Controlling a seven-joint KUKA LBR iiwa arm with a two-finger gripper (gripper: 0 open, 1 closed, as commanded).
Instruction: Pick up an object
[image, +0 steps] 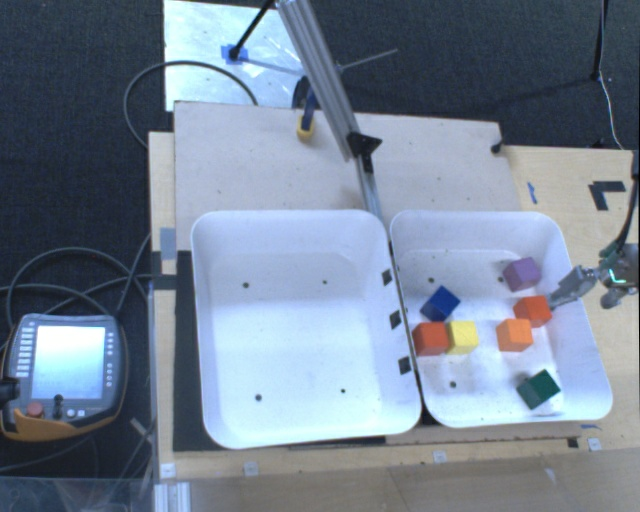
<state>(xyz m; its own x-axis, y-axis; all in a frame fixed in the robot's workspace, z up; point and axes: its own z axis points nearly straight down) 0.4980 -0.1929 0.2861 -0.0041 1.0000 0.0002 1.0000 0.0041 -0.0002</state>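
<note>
On your far left a handheld control pad (62, 375) lies on the dark floor beside the bench. The left bin (215, 300) comes next. In the right bin (480, 228) you have a blue block (440, 303), a red-orange block (431, 338) touching a yellow block (463, 336), an orange block (514, 334), a purple block (521, 273), another red-orange block (534, 310) and a green block (540, 388). The gripper (562, 290) sits at the right rim, just beside that red-orange block; whether its grip is loose or clenched you cannot tell.

Bright, even overhead light; white bins (300, 330) nearly overexposed, shadows faint; overall image soft, slightly blurred, low resolution.
</note>
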